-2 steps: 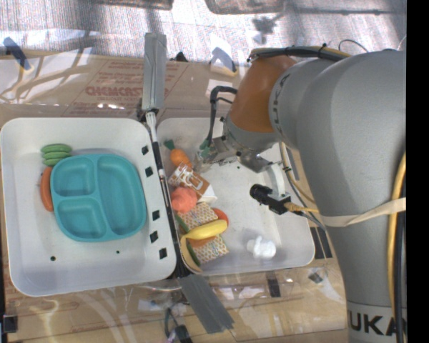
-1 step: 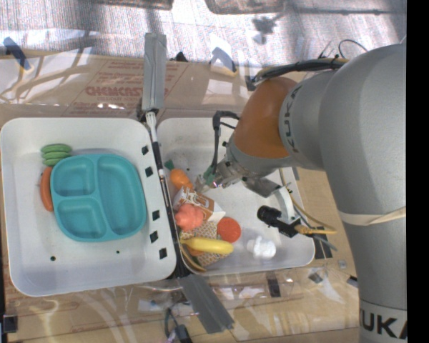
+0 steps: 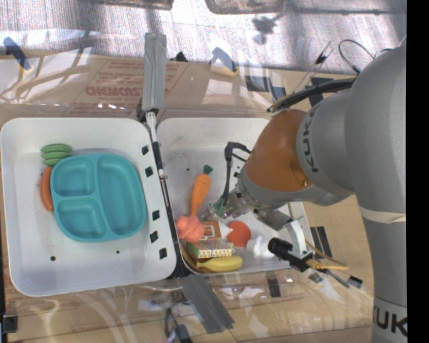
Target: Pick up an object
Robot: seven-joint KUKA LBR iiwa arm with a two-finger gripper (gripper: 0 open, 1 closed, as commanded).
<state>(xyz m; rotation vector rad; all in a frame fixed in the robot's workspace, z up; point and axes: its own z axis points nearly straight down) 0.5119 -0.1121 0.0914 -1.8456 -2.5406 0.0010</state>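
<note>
My gripper (image 3: 223, 207) hangs low in the right bin (image 3: 200, 138), just right of an orange toy carrot (image 3: 199, 192) with a green top. Directly below the gripper a red tomato-like ball (image 3: 238, 232) lies beside a small brown and white packet (image 3: 213, 249). A pink lumpy toy (image 3: 189, 227) sits left of those, close to the bin's left wall. At the front edge lies a yellow banana (image 3: 222, 264). The arm's orange band and grey body cover the right half of this bin.
The left bin (image 3: 21, 263) holds a teal divided plate (image 3: 96, 195), with a green pea pod (image 3: 56, 152) and an orange piece (image 3: 46, 189) at its left rim. A white object (image 3: 259, 246) lies right of the red ball.
</note>
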